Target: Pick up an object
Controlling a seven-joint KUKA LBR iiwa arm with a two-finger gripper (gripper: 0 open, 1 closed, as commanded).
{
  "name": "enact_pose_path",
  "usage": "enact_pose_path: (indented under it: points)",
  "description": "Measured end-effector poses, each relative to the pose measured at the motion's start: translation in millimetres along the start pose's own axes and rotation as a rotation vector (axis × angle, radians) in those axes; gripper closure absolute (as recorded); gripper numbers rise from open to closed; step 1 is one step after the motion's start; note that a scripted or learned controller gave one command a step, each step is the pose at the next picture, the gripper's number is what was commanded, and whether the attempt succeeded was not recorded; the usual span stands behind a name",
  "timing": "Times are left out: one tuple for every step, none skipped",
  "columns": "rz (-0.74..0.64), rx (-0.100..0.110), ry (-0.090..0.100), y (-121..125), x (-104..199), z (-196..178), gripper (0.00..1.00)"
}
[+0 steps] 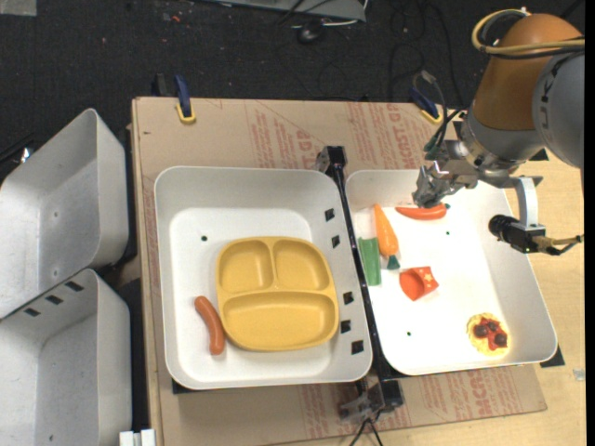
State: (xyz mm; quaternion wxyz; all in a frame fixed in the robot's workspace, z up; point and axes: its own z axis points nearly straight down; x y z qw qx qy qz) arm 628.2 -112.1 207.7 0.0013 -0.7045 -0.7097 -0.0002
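Two white bins lie under me: the left bin (177, 249) carries a yellow divided plate (277, 293) and a sausage (210, 324); the right bin (521, 286) holds the small food pieces. Nothing is lifted yet, so I judge the pick barely begun. My gripper (433, 190) hangs low at the right bin's far side, just above the red pepper (421, 213), perhaps touching it. How wide it stands I cannot tell. Nearby lie a carrot (386, 229), a green piece (370, 260), a red chunk (418, 282) and a little pizza (488, 333).
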Motion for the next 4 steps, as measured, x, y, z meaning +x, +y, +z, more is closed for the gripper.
enact_pose_path:
  points:
    - [-0.001,0.000,0.001,-17,56,-15,1.00]
    - [0.001,0.001,-0.001,-34,97,-18,1.00]
    - [0.001,0.002,-0.001,-44,142,-13,1.00]
    - [0.001,0.002,-0.001,-64,183,-18,1.00]
